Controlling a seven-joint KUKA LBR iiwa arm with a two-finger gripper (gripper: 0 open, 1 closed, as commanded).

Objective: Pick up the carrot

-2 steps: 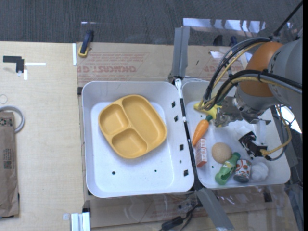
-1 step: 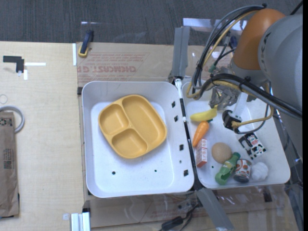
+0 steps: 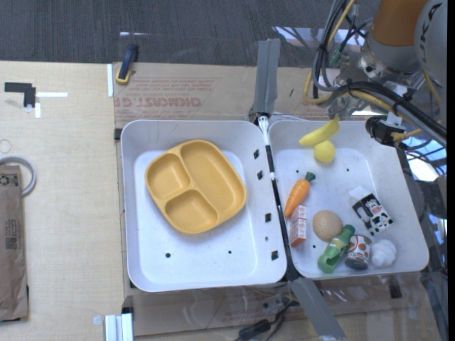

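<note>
Probably light, stiff and slick, the toy carrot (image 3: 298, 195) lies in the right bin (image 3: 416, 212) toward nine o'clock, leafy tip pointing to one o'clock. Grip its thick orange middle. The gripper's state I cannot tell.

My arm (image 3: 409, 9) reaches in at the top right, above the far edge of the right bin (image 3: 409, 265). Its orange band sits over the bin's far right corner, with grey wrist parts and looped cables hanging just below it. My gripper (image 3: 346, 105) hovers over the bin's far rim.
</note>
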